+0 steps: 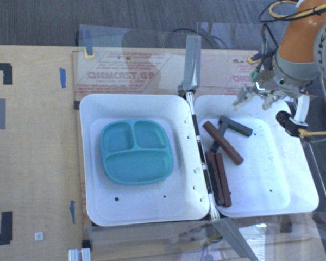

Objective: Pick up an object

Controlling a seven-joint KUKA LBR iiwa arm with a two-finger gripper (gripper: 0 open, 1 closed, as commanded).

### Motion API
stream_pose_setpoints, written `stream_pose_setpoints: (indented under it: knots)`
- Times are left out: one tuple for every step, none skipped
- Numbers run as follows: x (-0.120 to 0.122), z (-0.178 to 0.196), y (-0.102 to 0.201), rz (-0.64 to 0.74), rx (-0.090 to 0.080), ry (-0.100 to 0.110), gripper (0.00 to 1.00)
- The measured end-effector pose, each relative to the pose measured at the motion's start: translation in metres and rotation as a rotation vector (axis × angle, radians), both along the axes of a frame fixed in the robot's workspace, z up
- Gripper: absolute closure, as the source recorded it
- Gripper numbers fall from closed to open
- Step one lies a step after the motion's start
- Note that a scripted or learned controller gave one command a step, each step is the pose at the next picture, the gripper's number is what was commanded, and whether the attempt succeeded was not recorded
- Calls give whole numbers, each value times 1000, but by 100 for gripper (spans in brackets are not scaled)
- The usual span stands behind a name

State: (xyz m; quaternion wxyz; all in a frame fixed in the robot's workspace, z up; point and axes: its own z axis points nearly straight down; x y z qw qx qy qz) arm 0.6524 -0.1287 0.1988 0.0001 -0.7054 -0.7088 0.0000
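Several long blocks lie in the right bin (282, 194) near its left wall. A brown bar (223, 142) lies slanted, a dark grey bar (236, 125) sits just behind it, and two dark brown bars (219, 178) rest lengthwise along the divider. My gripper (256, 97) hangs above the far edge of the right bin, up and to the right of the grey bar, with its fingers spread and nothing between them. A teal divided plate (136, 151) sits in the left bin (92, 145).
A metal post (192, 64) rises behind the seam between the bins. The arm's orange band (304, 20) and black cables (290, 124) hang over the right bin's far right corner. A cardboard sheet (130, 75) lies behind the left bin.
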Motion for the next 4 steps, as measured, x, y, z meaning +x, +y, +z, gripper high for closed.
stream_pose_setpoints:
  knots:
    - [-73, -101, -16, -17, -1, -2, 0]
    - [-3, -103, 13, 139, -1, -3, 0]
    - [0, -46, -50, -113, -3, -4, 0]
    - [19, -99, 1, -50, -6, -13, 0]
